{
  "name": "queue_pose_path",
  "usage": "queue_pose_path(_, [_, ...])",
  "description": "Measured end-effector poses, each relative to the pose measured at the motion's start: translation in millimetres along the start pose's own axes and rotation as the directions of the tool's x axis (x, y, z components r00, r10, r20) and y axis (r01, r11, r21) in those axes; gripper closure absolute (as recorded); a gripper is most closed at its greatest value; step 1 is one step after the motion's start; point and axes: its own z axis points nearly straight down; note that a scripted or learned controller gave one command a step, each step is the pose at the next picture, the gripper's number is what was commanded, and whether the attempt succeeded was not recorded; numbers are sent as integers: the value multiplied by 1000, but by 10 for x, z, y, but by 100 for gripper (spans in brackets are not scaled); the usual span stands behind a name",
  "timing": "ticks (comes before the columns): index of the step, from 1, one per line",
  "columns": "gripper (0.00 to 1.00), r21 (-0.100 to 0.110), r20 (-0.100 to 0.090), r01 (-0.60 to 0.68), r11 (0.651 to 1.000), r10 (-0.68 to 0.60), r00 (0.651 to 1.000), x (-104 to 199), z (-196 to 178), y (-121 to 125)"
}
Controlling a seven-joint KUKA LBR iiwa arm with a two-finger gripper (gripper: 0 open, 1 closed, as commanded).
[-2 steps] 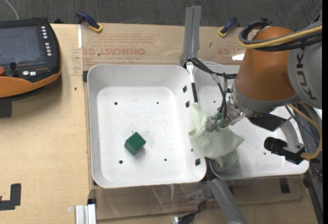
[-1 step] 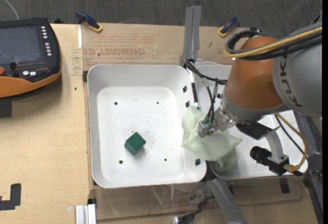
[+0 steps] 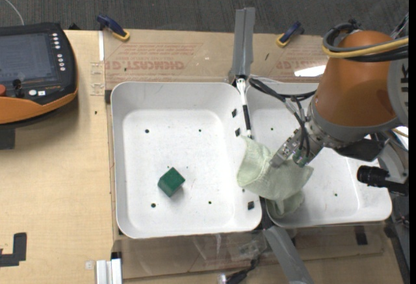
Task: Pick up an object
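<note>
Reaching in from the right, the grey-and-orange arm (image 3: 361,81) is seen low over the right bin (image 3: 344,208), with its gripper (image 3: 292,154) set against the upper right edge of a pale green cloth (image 3: 270,175). The cloth is draped over the divide between the two bins, most of it bunched in the near left corner of the right bin and a fold lapping onto the rim of the left bin (image 3: 130,166). Whether the cloth is actually caught cannot be told, since the gripper's tip is blurred and partly masked by the wrist. A small green block (image 3: 171,181) is seen lying apart in the left bin, toward its near side (well to the left of the gripper, with the cloth and the bin walls between them). The cloth is judged the nearer candidate by far: it lies immediately down and left of the gripper, its longer run slanting from upper left to lower right. If the block were the target, a crossing over the divide would be called for.
</note>
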Motion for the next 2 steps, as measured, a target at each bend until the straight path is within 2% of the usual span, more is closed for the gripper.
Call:
queue_pose_path(1, [100, 4, -2, -206, 979, 206, 979, 342, 340, 289])
queue_pose_path(2, [100, 5, -1, -209, 978, 209, 978, 324, 256, 284])
